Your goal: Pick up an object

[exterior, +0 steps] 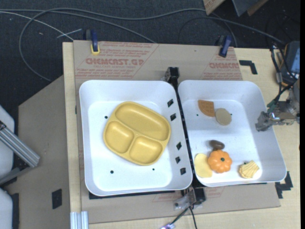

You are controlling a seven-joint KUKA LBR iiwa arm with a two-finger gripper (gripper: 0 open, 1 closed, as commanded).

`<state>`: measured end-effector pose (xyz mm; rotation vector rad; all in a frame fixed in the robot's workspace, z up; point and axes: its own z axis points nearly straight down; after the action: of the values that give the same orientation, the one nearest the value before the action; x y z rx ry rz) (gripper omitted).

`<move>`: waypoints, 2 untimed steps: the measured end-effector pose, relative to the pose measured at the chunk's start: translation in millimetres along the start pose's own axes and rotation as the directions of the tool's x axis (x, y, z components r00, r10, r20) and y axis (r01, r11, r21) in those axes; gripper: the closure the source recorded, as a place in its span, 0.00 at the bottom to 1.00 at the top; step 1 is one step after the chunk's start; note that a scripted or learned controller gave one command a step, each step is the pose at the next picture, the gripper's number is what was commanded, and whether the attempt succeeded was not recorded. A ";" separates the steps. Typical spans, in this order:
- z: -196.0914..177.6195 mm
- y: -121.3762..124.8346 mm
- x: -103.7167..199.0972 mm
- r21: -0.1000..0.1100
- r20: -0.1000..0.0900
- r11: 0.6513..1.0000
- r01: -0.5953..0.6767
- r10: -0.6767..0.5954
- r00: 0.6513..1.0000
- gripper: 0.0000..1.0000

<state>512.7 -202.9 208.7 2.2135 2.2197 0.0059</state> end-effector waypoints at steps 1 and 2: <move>-52.6 1.9 -0.4 0.000 0.000 1.000 -0.001 0.001 1.000 1.00; -56.9 19.4 57.0 0.004 -0.004 1.000 0.005 -0.005 1.000 1.00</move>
<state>531.5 -145.7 265.7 2.2122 2.2291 0.0050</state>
